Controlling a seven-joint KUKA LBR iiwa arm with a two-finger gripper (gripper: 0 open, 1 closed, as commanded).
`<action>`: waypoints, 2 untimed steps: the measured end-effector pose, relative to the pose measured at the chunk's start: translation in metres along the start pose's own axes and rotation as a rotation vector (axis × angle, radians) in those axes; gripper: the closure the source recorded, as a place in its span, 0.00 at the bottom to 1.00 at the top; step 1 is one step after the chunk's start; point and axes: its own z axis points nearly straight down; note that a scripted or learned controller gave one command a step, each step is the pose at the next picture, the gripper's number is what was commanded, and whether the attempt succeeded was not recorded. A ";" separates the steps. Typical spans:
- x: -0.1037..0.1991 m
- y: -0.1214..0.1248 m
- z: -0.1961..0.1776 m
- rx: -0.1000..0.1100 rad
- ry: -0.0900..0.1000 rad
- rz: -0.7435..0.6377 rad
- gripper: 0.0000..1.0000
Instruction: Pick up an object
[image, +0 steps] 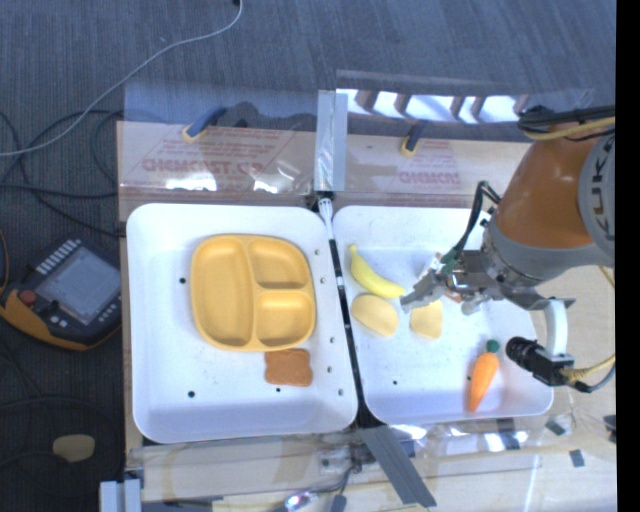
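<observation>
Dark grey carpet surrounds the surface (590, 300), which carries two shallow white bins side by side. Left bin (160, 330): a yellow divided plate (253, 292) lies near the centre, with a brown toast-like piece (289, 369) just below it, touching or nearly touching its lower edge. Right bin (520, 405): a banana (372, 279) lies slantwise near the dividing wall; a pale yellow rounded piece (376, 315) sits just beneath it, a second pale wedge-shaped piece (427, 320) just beside that, and a carrot (482, 379) rests well apart toward the lower right corner. The arm, entering from the right, holds its gripper (448, 283) low over the right bin, just above the wedge and beside the banana's lower end. Whether the fingers are spread or pressed together cannot be told; the wrist hardware masks them, and nothing is seen held between them. Judged from this posture, the descent targets the clustered pieces, probably the wedge or the banana. Close packing there raises the risk of nudging a neighbour instead of securing one item. A handheld control pendant (60, 295) lies on the carpet at left.
</observation>
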 end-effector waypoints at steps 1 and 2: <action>-0.016 0.073 0.098 -0.003 0.000 -0.251 0.00; -0.019 0.107 0.125 -0.009 -0.006 -0.405 0.00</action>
